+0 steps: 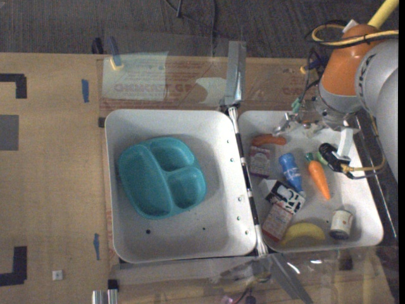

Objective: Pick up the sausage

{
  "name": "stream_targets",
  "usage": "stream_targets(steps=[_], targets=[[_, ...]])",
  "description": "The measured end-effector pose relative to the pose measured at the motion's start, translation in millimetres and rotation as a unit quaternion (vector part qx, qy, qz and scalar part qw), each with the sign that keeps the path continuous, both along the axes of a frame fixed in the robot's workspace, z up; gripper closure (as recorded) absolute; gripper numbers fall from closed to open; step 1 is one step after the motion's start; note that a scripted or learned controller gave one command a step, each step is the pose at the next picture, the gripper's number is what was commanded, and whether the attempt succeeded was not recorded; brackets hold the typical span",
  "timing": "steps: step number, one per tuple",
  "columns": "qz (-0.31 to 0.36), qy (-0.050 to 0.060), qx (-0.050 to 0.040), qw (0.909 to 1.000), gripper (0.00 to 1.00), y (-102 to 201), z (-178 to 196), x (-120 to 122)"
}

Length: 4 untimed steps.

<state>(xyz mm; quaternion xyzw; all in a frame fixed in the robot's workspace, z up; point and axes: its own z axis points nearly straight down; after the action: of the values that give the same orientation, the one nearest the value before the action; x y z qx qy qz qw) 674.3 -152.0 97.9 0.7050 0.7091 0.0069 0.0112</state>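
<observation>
At the right bin's [373, 230] far end the sausage [268, 140] lies just beside the gripper [302, 123], whose fingers' state I cannot tell, and crowding from the blue bottle [290, 171] and small packet [259, 161] could spoil a grab.

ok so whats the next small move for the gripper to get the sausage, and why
Probably a short shift toward the left bin and then down. The gripper sits over the top edge of the right bin, while the sausage lies just beside it near that bin's upper left corner, with nothing between the fingers. The sausage lies apart from the blue bottle and the carrot.
</observation>
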Motion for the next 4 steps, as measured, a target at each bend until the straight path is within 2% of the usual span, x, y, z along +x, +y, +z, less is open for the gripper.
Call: stream_targets(steps=[1, 2, 3, 4], targets=[[0.002, -0.003, -0.0002, 1.0, 1.0, 2, 12, 2], [0.002, -0.003, -0.0002, 1.0, 0.0, 2, 12, 2], [0.033, 0.012, 0.0025, 0.9994, 0.0, 61, -11, -6], [0.032, 0.008, 0.0006, 0.9994, 1.0, 60, 2, -4]])
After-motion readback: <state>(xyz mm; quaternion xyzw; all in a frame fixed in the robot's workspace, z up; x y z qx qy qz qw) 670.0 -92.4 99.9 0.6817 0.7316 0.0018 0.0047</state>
